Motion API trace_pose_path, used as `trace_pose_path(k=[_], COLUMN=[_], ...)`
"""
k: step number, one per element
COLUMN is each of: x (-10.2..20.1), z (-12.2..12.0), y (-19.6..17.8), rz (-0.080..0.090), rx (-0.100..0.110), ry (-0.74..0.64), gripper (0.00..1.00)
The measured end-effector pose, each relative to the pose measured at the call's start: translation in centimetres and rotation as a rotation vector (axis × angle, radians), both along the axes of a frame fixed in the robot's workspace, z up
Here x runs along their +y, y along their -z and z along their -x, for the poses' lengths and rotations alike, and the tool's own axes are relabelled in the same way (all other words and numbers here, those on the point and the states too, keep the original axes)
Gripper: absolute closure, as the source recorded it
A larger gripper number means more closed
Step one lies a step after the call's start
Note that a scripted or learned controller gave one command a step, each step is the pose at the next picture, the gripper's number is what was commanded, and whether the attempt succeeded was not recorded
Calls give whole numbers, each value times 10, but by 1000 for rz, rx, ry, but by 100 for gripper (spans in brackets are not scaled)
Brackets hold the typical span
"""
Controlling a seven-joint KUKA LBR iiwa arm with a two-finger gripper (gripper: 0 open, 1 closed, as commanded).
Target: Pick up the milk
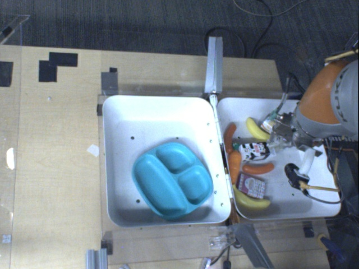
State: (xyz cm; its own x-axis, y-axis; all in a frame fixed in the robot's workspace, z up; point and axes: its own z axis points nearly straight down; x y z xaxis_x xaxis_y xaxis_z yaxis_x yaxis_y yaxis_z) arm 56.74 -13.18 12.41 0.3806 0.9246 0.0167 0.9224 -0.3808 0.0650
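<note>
milk (pixel 252 149) on side, long axis L-R in view | gripper (pixel 276 134) by its R end, grip state can't tell

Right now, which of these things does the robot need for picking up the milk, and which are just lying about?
For the job:
milk
gripper

Lying about:
blue tray
upper banana
lower banana
sausages
purple packet
</note>
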Motion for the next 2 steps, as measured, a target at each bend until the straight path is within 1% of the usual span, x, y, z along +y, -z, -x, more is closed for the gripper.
trace_pose_path(k=[1,2], x=[-30,-16], z=[44,78], y=[-166,-89], rz=[-1,-25], rx=[60,63], ry=[-149,437], gripper=[100,100])
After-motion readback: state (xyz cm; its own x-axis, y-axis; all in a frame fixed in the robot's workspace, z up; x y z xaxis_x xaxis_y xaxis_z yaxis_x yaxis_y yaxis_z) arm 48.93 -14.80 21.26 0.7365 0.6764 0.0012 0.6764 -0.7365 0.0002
